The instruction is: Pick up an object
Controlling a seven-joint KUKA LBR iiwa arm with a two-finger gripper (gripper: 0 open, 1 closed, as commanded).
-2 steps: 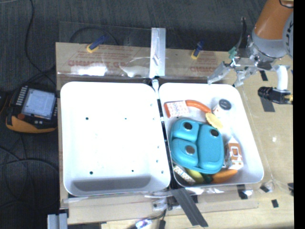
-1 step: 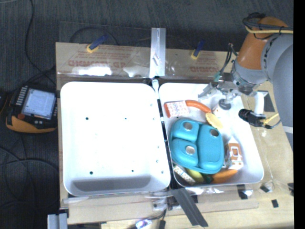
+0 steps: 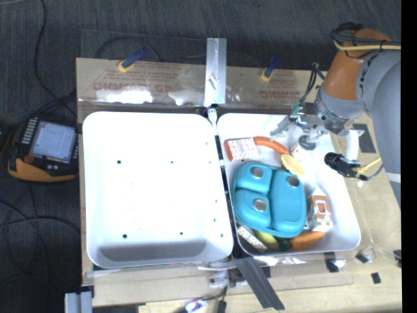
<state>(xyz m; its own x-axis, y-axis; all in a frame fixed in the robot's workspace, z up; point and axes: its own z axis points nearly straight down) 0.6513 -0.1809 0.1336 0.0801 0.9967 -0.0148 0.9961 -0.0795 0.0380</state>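
Observation:
The right bin (image 3: 345, 201) holds a heap of objects. A large light-blue plastic piece (image 3: 270, 197) with three round dimples lies on top in the middle. Behind it lie an orange-and-white carton (image 3: 242, 149) and a thin orange stick (image 3: 270, 143). A yellow piece (image 3: 292, 164) sits at the blue piece's far right corner. A small orange-and-white box (image 3: 320, 212) lies to its right. Yellow-green (image 3: 264, 238) and orange (image 3: 306, 238) items peek out under its near edge. My gripper (image 3: 305, 133) hangs over the bin's far right corner, apart from the heap, below the orange wrist band (image 3: 342, 77).
The left bin (image 3: 153, 188) stands beside the right one, sharing a middle wall. A metal post (image 3: 216, 70) rises behind the bins on a board with clamps (image 3: 132, 59). A handheld pendant (image 3: 45, 145) lies on the floor at the left. A black fitting (image 3: 342, 163) juts from the arm.

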